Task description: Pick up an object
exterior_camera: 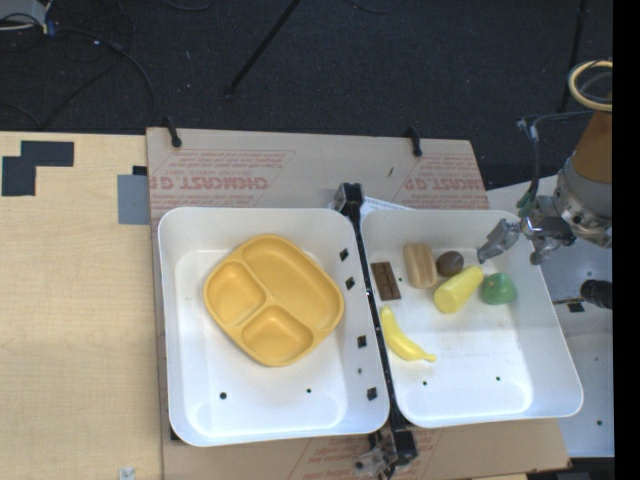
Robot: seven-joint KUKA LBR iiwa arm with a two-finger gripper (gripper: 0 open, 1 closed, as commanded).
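Observation:
The right bin [500,388] holds a yellow banana [403,338], a dark brown bar [385,280], a tan block [420,265], a small dark brown round object [450,262], a yellow cylinder [458,290] and a green round object [498,288]. My gripper [520,241] hangs above the bin's far right corner, just up and right of the green object. Its two fingers are spread apart with nothing between them.
The left bin [200,388] carries a yellow divided plate [273,298]. A black divider [365,308] separates the bins. Cardboard [260,173] lies behind them. The arm's grey wrist and orange band [590,158] stand at the right edge.

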